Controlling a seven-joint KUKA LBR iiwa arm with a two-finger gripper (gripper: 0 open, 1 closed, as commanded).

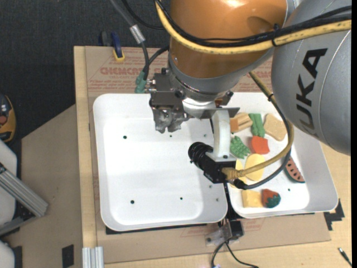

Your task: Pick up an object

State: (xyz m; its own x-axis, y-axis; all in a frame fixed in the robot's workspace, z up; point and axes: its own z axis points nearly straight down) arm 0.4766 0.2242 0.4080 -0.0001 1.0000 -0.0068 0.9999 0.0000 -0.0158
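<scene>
My gripper (167, 123) hangs over the far part of the left bin (139, 205), close to its back wall. It is dark and small below the big orange and grey wrist. Toy food lies in the right bin (318, 200): a tan bread slice (275, 126), a green vegetable (257, 124), an orange-red piece (260, 144), a green ridged piece (239, 147), a yellow piece (255, 165), a watermelon slice (294, 170), a yellow cheese block (251, 198) and a strawberry (270, 197). All of these lie well to the right of the gripper.
The arm's body covers the back of the right bin. A black cable fitting (205, 161) and a yellow-black cable hang over the wall between the bins. A blue and yellow clamp (116, 45) sits at the bench's far left corner.
</scene>
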